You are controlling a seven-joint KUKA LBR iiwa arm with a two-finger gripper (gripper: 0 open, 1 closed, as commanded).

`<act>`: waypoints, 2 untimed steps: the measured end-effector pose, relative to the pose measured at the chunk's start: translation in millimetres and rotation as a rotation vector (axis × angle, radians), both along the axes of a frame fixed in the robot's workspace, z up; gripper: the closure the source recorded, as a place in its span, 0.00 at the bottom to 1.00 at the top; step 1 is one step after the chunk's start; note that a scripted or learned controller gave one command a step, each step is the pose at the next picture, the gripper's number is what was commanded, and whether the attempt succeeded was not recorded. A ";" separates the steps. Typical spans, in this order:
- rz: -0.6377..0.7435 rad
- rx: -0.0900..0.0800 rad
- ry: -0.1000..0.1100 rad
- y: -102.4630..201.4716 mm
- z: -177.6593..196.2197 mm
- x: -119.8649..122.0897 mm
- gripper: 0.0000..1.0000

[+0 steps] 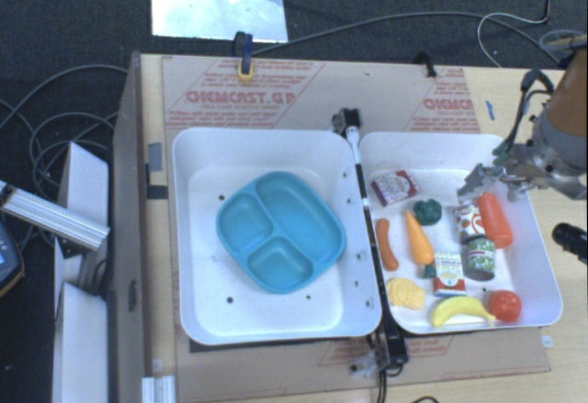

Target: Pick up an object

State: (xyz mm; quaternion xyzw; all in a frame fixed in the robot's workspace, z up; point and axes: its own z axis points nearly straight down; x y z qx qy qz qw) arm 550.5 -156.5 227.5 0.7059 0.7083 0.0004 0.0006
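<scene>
two white bins sit on our bench; the blue plate (280, 242) fills the left. our gripper (501, 177) hovers above the right bin's toys, fingers spread, holding nothing; the red sausage (495, 218) just below remains unpicked.

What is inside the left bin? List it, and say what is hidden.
The left bin holds one thing: a blue divided plate with three compartments, lying flat near the middle. The compartments look bare. Whatever part of the bin floor lies under the plate is covered and cannot be seen.
</scene>
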 end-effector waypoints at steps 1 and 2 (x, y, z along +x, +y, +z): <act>0.000 0.001 0.004 32.6 -125.7 34.7 0.00; -0.002 0.000 0.001 47.7 -143.5 -9.8 0.00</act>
